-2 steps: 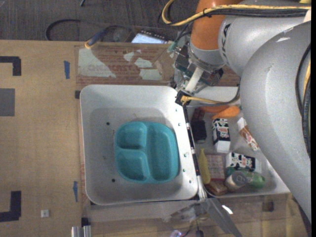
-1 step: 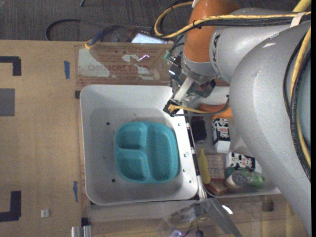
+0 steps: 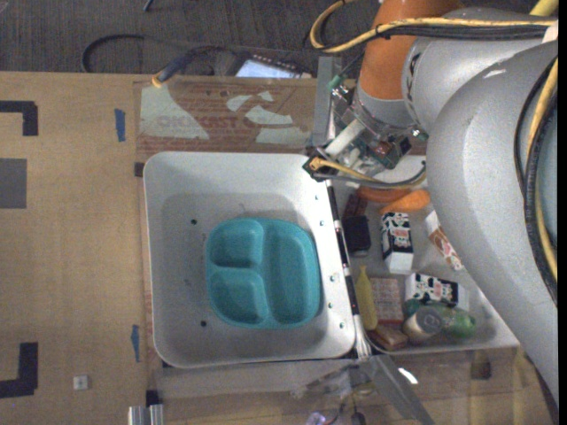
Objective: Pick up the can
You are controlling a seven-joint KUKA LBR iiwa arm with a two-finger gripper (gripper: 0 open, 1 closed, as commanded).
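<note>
Covering the left: tabletop (image 3: 71, 237), tan, with black tape marks and blue tape strips, left of the tray.
Left bin (image 3: 168, 237): white and shallow, around the tray on all sides.
Tray (image 3: 263, 273): teal, three compartments, flat on the left bin's floor, a little toward its lower right.
Right bin (image 3: 461, 347): just right of the tray's bin, the two rims touching; crowded with things.
Box (image 3: 356, 234): black, small, just right of the tray, level with its top edge.
Banana (image 3: 365, 297): yellow, lying lengthwise just right of the tray, below the box.
Packet (image 3: 386, 292): pale, checked, right of the tray, touching the banana.
Brown thing (image 3: 390, 337): right of the tray's lower corner, below the packet; what it is I cannot tell.
Cartons: two with a cow print, one (image 3: 397, 240) right of the tray's top edge, one (image 3: 434, 289) farther right and lower.
Can (image 3: 425, 323): right of the tray, level with its lower edge, its round pale end toward the camera; between the brown thing and a green thing (image 3: 461, 325), just under the lower carton.
Gripper (image 3: 368, 149): up and right of the tray, over the right bin's upper end, well apart from the can; released or clenched, I cannot tell.
Arm (image 3: 478, 149): grey with an orange band, far right of the tray, hiding much of the right bin.
</note>
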